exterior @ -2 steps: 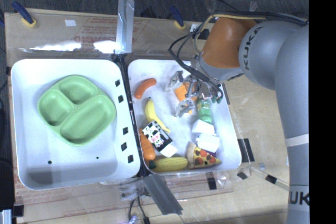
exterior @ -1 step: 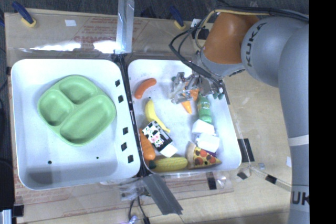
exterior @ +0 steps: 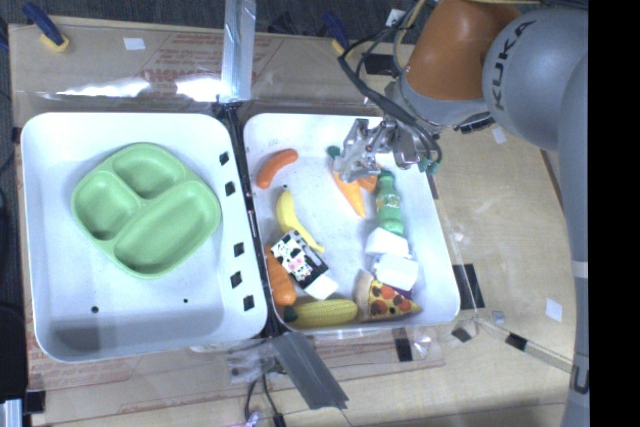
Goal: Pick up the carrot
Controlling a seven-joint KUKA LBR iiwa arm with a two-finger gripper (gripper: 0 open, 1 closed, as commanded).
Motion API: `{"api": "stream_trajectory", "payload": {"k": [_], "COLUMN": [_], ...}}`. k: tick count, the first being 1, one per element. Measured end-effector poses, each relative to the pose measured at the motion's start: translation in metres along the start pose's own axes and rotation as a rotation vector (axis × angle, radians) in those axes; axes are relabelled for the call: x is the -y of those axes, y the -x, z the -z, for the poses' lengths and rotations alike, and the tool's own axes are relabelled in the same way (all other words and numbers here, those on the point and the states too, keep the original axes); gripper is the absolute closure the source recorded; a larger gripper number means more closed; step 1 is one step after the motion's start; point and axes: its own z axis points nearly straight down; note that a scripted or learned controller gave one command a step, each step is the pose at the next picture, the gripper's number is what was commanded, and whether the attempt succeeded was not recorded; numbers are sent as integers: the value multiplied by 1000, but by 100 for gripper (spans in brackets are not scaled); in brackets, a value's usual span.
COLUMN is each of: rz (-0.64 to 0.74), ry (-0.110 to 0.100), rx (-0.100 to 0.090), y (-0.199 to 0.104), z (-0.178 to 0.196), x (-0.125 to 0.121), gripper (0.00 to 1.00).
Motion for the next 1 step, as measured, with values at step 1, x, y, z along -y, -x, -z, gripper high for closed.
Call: {"api": "stream_trajectory", "payload": {"k": [1], "rz": [1], "ry": [1], "rx": [-3], "y": [-1], "z": [-1], "x": [0], "gripper": [0]}}
